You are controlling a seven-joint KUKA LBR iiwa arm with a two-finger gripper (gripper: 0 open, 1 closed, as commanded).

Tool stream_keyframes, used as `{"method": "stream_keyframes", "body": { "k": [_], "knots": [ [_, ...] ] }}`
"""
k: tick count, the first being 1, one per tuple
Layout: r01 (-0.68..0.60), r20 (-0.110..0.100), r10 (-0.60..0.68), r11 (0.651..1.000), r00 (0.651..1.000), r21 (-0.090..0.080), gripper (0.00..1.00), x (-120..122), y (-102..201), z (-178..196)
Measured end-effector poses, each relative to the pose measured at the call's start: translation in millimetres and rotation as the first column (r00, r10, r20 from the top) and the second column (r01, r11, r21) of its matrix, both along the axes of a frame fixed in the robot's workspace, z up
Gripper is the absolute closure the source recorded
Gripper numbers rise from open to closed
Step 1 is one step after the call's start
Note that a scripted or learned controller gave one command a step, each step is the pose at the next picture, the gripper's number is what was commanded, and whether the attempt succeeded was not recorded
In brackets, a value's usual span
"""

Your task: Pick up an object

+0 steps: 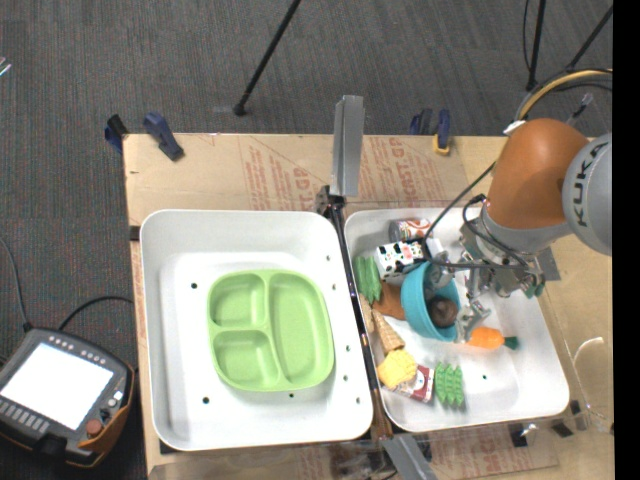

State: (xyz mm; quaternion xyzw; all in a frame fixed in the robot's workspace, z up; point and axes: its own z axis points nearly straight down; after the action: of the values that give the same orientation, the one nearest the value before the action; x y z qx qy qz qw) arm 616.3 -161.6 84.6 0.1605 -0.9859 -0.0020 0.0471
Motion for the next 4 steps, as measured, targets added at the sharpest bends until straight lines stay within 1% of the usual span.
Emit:
{"method": "stream_keyframes", "body": {
  "k": [1,2,3,4],
  "knots": [
    [-0.050,0.084,0.049,0.999,0.995,0.005,0.00,20.8,52.2,2.6],
    [-0.069,0.094,0.068,0.998,0.993,0.011,0.00,-43.3,38.4,3.8],
    [0.011,0.092,-0.012,1.000,0.996,0.013,0.00,-133.0,25.7,2.5],
    [-0.109,0.097,0.107,0.994,0.989,0.008,0.00,-93.5,80.7,3.8]
  ]
}}
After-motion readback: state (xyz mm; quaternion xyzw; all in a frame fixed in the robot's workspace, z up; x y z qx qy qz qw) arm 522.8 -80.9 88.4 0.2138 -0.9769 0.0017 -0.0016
